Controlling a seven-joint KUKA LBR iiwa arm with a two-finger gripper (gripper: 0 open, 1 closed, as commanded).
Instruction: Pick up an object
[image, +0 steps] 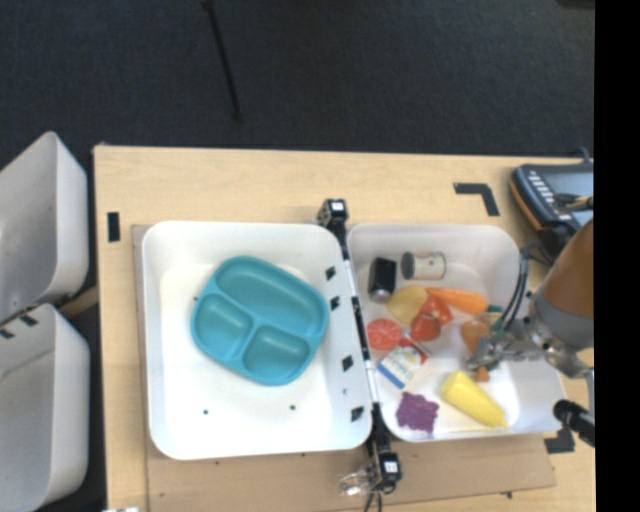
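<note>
The right bin (500, 245) holds several small items. At the back lie a black block (382, 277) and a small can (425, 265). Nearer the middle are a pale yellow piece (407, 300), an orange carrot (458, 298) and a red piece (427, 325). A round red piece (383, 334) and a white and blue packet (400, 365) lie to the left. A purple cluster (417, 411) and a yellow corn-like piece (473, 399) sit at the front. My gripper (484, 354) is low in the bin's right part, just above the yellow piece and beside a small orange-brown item (474, 331).
A blue divided plate (260, 320) lies in the left bin (160, 400). A black device (550, 195) rests on the bench at the back right. The arm (570, 290) comes in over the right bin's right wall.
</note>
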